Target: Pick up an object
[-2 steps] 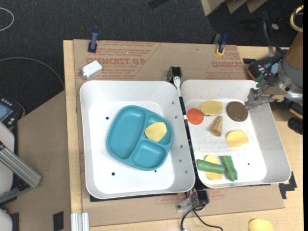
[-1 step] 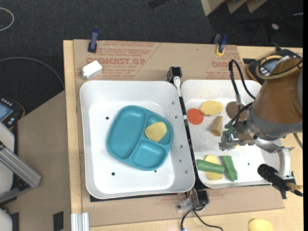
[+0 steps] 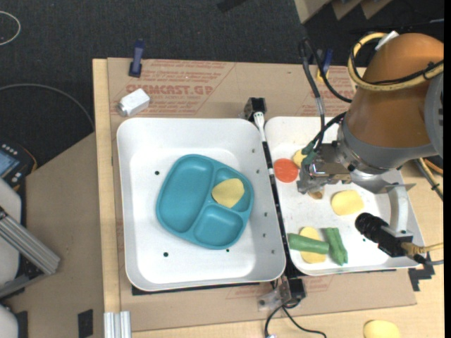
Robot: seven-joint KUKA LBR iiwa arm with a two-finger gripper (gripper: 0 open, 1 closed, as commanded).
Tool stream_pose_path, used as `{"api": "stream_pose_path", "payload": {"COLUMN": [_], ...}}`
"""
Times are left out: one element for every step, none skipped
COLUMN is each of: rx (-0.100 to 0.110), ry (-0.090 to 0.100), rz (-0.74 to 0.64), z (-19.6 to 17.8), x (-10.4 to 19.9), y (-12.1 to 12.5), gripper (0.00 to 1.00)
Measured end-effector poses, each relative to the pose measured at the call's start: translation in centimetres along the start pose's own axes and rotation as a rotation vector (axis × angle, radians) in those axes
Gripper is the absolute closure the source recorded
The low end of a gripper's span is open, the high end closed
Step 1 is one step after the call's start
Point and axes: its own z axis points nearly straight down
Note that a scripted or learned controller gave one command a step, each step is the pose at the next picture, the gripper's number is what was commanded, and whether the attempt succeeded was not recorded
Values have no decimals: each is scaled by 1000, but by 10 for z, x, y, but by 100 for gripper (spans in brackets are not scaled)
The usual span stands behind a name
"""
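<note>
Cardboard-topped counter (image 3: 211, 83) bears two bins; hand (image 3: 315, 183) hangs low over right bin (image 3: 282, 129) beside orange piece (image 3: 285, 170); grip state unclear.

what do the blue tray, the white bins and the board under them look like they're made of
Tray: probably moulded plastic, semi-matte teal, going by its rounded, seamless compartments and even colour.
Bins: likely thin formed plastic, smooth and slightly glossy white, with soft rounded corners and lips; coated metal can't be ruled out.
Board: looks like brown cardboard, matte, with printed red lettering on it.
</note>
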Motion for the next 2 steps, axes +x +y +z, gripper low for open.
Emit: {"api": "stream_pose_path", "payload": {"rx": [9, -8], "ry": [-1, 1], "rz": [9, 2], "z": [98, -75], "x": [-27, -2], "y": [49, 0], "gripper": [100, 100]}}
